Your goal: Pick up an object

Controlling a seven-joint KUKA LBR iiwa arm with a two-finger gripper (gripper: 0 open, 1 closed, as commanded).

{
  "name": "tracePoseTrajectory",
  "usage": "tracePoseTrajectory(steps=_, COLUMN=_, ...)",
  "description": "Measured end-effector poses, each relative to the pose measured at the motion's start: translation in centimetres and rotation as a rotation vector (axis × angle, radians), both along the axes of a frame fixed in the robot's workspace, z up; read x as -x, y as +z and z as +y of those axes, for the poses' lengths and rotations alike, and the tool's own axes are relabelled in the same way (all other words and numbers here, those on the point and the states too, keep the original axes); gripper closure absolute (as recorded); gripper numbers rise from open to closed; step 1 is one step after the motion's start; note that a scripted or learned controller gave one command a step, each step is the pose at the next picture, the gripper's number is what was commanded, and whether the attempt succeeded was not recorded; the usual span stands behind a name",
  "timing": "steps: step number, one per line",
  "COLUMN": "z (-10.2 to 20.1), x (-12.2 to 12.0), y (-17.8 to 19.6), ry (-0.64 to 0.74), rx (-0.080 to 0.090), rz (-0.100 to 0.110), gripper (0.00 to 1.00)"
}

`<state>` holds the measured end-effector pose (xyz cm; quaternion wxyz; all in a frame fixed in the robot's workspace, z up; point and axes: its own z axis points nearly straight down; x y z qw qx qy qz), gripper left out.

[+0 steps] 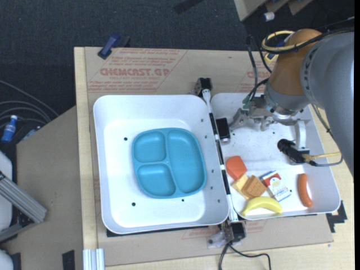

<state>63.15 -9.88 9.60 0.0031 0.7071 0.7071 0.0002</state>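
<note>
The right bin holds the loose objects, all in its near half. An orange block lies by the divider. Just in front of it are a yellow wedge and a brown square cracker. A yellow banana rests by the front wall. A small red and white box sits to the right of the cracker, and an orange-red sausage lies near the right wall. My gripper hangs over the bin's far part, apart from all of these.
A blue divided plate sits in the left bin. A black clip is on the rim between the bins. A blue marker-like thing lies at the bench's far left edge.
</note>
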Motion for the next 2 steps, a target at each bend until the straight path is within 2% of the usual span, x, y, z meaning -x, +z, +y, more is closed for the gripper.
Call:
tracePoseTrajectory(steps=1, z=0.04, x=-0.06, y=1.03, ry=0.001, rx=0.0, rz=-0.002, gripper=1.0)
tracePoseTrajectory(steps=2, z=0.0, x=-0.05, y=1.04, ry=0.0, rx=0.001, rz=-0.002, gripper=0.0)
